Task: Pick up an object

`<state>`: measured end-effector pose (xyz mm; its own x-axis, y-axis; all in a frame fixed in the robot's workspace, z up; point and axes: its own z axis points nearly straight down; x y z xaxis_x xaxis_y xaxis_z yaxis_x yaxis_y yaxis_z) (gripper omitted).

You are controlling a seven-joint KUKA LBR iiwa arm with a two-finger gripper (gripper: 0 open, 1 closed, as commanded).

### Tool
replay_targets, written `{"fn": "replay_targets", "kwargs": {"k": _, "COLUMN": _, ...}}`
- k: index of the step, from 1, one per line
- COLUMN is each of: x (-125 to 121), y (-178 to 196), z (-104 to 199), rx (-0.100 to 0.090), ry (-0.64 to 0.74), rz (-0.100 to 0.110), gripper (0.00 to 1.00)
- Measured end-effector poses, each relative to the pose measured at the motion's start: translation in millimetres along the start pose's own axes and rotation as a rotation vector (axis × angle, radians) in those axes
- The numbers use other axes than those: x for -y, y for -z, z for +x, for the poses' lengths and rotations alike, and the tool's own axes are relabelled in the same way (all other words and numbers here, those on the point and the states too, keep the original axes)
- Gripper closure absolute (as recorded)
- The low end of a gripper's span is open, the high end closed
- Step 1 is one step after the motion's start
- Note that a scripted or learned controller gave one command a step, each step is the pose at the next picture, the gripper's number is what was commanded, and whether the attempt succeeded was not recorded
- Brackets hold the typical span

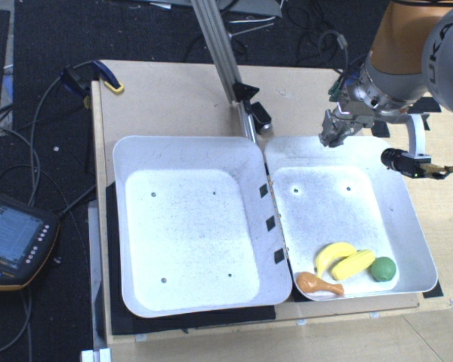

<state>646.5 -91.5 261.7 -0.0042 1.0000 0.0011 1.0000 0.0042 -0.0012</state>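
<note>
Above the right bin's far rim, the end effector, grip state indiscernible, hangs well apart from the near-corner bananas.

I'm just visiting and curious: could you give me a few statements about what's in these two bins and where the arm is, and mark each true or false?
1. The yellow banana lies in the right bin. True.
2. The green ball sits in the left bin. False: it is in the right bin, beside the banana.
3. The gripper is above the right bin's far edge. True.
4. The gripper holds the orange toy. False: that toy lies in the bin's near corner.
</note>
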Motion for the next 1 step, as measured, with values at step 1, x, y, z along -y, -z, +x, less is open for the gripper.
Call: {"fn": "replay_targets", "kwargs": {"k": 1, "x": -12.0, "y": -13.5, "z": 54.6, "rx": 0.000, "ry": 0.001, "rz": 0.000, "gripper": 1.00}}
